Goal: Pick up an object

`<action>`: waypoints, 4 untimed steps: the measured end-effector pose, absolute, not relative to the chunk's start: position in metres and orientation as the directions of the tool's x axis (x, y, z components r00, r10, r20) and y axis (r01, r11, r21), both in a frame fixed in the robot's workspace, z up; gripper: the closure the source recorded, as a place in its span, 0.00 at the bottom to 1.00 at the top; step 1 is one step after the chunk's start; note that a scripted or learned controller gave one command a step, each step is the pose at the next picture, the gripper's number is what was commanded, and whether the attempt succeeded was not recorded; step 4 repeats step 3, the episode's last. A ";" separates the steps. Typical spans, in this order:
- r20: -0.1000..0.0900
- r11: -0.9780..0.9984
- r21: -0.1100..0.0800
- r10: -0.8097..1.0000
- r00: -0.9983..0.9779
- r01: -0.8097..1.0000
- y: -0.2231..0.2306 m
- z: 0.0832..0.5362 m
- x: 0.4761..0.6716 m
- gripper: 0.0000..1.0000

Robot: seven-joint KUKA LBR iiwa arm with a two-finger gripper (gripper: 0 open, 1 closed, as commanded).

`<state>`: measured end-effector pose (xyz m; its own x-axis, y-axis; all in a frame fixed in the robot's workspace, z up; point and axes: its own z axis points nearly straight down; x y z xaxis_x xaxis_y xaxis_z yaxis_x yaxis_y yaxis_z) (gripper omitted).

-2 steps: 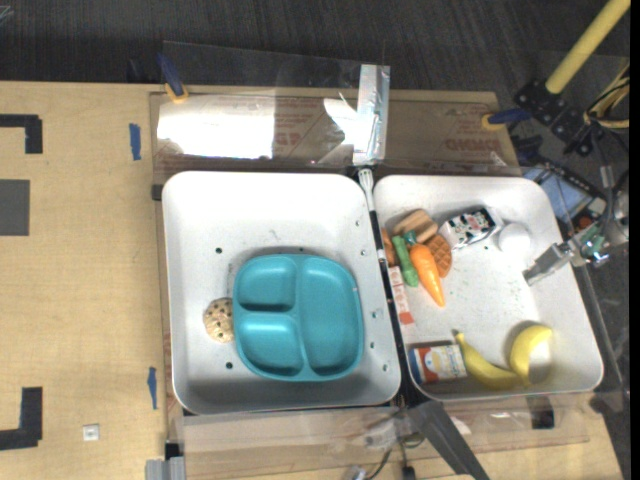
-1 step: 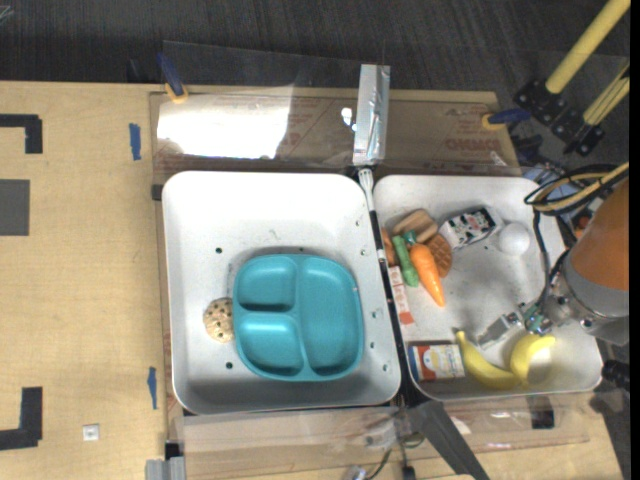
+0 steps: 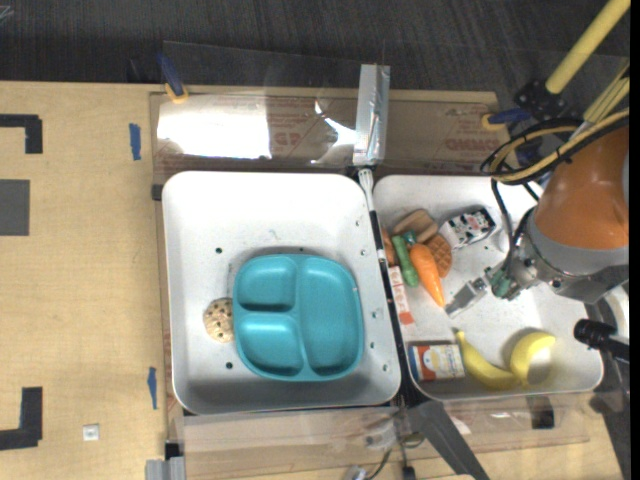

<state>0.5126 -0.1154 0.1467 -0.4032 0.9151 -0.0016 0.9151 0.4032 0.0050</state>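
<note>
The camera view showed the gripper (image 3: 468,295) over the right bin (image 3: 575,383), beside a carrot (image 3: 428,272); whether it was open I cannot tell.

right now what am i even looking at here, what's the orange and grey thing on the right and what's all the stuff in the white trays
You are looking down at a slant from one fixed camera above a workbench. The orange and grey shape on the right is a robot arm; at its tip is a small two-finger gripper, the part meant to pick things up. It hangs over the right bin, close to a toy carrot, and nothing can be seen between its fingers.

Two shallow white bins sit side by side. The left bin has a teal divided plate with a cookie just beside it. The right bin also has a banana, a yellow lemon-like fruit, a small can lying on its side, and a few small packets near the top.
</note>
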 end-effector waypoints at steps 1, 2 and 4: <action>-0.003 0.404 0.004 0.915 -0.404 0.915 -0.104 0.088 0.540 0.00; -0.006 0.403 0.010 0.915 -0.403 0.915 -0.104 0.099 0.542 1.00; 0.001 0.143 0.003 0.990 -0.143 0.990 -0.032 0.185 0.554 1.00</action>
